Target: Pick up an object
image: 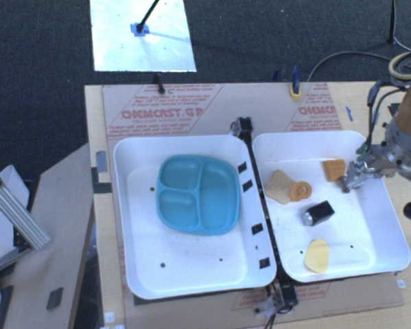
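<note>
Orange block [333, 169] in the right bin [388, 243], just left of the pincer [350, 180], its grip state unclear.

My table [77, 201] is pale wood, topped by a brown protective sheet [209, 105] printed with red lettering. Dark carpet [35, 66] spreads beyond it. A shiny square panel [140, 33] lies on that floor, catching bright light. An aluminium rail [15, 211] slants at the left edge, and cables [364, 49] loop at upper right.

blue plate [197, 195], white bins [144, 280], orange block [333, 169], yellow piece [317, 256]
</note>
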`<move>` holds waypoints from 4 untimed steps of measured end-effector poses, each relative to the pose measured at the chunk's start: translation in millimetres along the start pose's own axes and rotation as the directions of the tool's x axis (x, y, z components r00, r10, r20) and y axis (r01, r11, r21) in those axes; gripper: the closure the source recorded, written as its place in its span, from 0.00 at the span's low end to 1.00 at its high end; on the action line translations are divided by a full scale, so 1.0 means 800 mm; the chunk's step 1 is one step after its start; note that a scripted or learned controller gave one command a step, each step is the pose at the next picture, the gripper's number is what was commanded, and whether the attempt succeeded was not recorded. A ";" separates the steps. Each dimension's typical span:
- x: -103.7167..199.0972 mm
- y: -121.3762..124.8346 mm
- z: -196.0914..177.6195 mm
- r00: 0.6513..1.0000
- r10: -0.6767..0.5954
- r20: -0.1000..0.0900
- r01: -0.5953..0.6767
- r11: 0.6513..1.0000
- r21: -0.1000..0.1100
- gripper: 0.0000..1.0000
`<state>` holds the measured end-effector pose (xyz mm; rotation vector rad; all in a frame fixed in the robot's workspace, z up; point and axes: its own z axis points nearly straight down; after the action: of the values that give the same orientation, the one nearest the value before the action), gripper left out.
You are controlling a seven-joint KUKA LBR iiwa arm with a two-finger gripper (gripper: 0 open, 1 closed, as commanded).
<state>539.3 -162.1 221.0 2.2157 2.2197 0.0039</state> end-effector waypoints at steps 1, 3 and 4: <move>0.000 0.002 -0.038 1.000 -0.003 -0.001 0.003 1.000 0.000 1.00; 0.129 0.034 -0.011 1.000 -0.006 -0.002 0.006 1.000 0.003 1.00; 0.201 0.050 -0.001 1.000 -0.007 -0.002 0.007 1.000 0.003 1.00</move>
<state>578.8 -0.9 221.8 2.2104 2.2300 0.0035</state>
